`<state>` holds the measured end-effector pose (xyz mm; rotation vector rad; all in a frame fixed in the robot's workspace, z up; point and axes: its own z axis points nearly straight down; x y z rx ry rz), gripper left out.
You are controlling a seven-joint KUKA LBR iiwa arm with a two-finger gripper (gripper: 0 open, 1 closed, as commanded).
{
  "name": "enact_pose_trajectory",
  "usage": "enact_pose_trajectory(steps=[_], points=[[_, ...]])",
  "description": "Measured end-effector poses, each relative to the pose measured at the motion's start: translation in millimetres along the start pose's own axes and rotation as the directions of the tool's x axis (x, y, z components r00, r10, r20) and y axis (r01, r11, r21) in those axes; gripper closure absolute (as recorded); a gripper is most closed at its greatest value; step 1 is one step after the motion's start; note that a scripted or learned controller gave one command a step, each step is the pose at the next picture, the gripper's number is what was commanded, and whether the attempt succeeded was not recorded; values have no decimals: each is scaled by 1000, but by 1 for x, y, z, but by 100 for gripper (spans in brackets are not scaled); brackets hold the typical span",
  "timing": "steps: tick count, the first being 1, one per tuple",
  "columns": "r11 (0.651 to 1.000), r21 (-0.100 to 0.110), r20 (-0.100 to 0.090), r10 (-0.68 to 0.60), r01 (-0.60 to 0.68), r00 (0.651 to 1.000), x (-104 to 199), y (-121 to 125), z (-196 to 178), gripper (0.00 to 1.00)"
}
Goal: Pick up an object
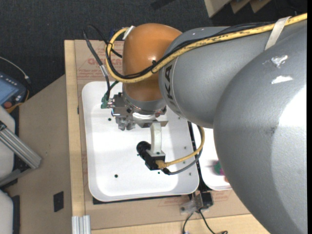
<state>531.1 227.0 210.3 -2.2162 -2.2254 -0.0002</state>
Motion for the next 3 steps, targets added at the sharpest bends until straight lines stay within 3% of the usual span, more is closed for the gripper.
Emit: enact_pose_trajectory(steps=[1,2,3], points=[[1000,-5,1,7,-7,1000,-16,79,15,100],[1000,-3,0,2,-2,1000,-2,95,23,100],[1000,0,-3,0,0,1000,-1,2,-58,100]])
